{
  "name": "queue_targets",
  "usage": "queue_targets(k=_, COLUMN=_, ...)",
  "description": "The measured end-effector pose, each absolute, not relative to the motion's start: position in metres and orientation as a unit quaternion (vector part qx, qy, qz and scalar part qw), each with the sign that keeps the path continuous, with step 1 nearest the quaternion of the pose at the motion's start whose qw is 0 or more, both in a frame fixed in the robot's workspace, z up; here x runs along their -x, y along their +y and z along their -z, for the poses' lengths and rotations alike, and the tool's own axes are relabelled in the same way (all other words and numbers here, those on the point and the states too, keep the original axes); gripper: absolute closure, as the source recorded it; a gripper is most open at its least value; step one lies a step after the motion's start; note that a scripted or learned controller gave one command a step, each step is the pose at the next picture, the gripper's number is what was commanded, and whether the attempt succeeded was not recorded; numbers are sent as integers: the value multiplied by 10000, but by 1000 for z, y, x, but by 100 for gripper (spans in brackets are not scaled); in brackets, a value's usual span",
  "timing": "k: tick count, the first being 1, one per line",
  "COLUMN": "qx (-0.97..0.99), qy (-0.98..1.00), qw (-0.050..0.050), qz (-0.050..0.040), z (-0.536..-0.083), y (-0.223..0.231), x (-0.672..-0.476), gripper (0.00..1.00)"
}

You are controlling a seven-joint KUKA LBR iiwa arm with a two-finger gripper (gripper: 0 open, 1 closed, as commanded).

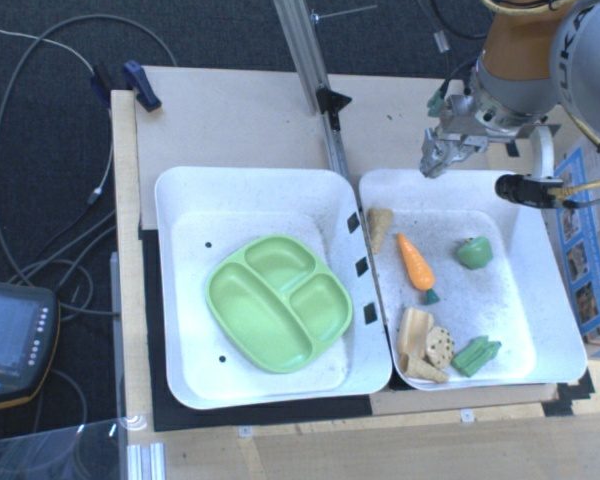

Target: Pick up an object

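Above the far rim of the right bin, the hand hangs from the grey arm with its orange band, tips pointing down toward the counter. Whether it is wide or narrow cannot be told from this view. Nothing is visible between its tips.

All loose items lie nearer the camera than the hand, inside the right bin. Closest to the hand, below it and slightly to the left, is a tan cone lying against the bin's left wall. Just beyond that, below the hand, lies an orange carrot with a dark green end, set at a slant. Below and to the right of the hand sits a round green fruit, apart from the carrot. Farthest from the hand, along the near wall of the bin, lies a group of three: a beige block, a speckled beige piece touching it, and a green leafy piece just beside that.

Well to the left of the hand and nearer the camera, the left bin holds a light green divided plate with three compartments. A metal pole rises to the left of the hand, between the two bins. Far to the left, off the counter, black cables run across the dark floor toward a control pendant.
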State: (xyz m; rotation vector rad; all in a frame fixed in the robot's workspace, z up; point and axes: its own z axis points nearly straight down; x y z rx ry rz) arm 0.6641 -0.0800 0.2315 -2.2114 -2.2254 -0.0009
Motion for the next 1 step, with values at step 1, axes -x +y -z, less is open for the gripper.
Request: queue_targets(k=1, qx=7045, qy=-7097, qw=17, qz=8, z=-241, y=-21, x=-658, gripper=100)
